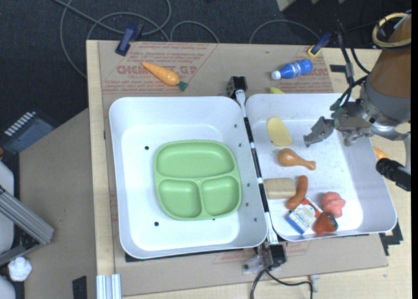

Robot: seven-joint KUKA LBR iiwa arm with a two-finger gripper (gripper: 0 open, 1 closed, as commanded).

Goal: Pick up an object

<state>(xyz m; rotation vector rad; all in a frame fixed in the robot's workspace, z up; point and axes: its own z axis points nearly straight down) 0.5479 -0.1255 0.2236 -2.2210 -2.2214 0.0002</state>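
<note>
The right bin (366, 180) holds several toy foods: a pale yellow slice (279, 132), a brown drumstick (295, 158), a tan block (279, 188), a reddish sausage (300, 191), a pink lump (332, 201), a red piece (326, 224) and a small blue and white carton (301, 218). My gripper (318, 132) hangs over the upper middle of this bin, just right of the yellow slice and above the drumstick. Nothing is seen in its grasp.
The left bin (130, 128) holds a green divided plate (196, 179). On the board behind the bins lie a toy carrot (163, 73), a blue bottle (292, 69) and a blue clip (128, 38). The arm (392, 89) covers the right bin's far right corner.
</note>
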